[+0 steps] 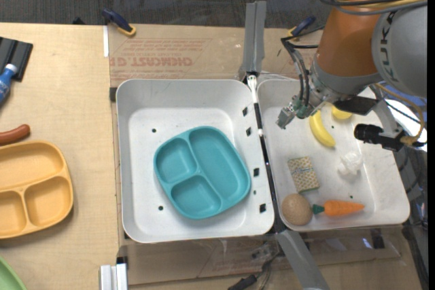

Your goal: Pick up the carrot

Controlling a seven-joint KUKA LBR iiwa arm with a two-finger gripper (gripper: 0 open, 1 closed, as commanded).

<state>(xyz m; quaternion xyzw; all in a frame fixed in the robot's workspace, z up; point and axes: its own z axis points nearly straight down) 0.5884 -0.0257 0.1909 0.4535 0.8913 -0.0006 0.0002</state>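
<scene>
Right, arm's in from the right, gripper (289,113) hanging over the upper-left part of the right bin (401,210), nothing seen between it and the bin floor. Whether it's released or clenched, can't tell from this angle. No object held, as far as the view shows.

Carrot (338,208) lies flat near the bin's front edge, green end pointing left, just beside the brown egg-shaped thing (296,209). It's well apart from the gripper, so the approach hasn't started, I'd say; arm prob needs to travel toward the front edge and drop onto it.

Why laid out so? Looks like loose scatter for picking practice: items flat, mostly apart, so each can be grabbed w/o bumping a neighbour. Carrot's closeness to the egg shape could complicate the grab.

Count, right bin: 1 carrot, 1 banana (322,130), 1 sponge-like block (303,174), 1 egg shape, 1 small white object (349,164). Left bin (129,166): 1 teal divided plate (201,171). On the bench, 1 yellow divided tray (30,190).
</scene>
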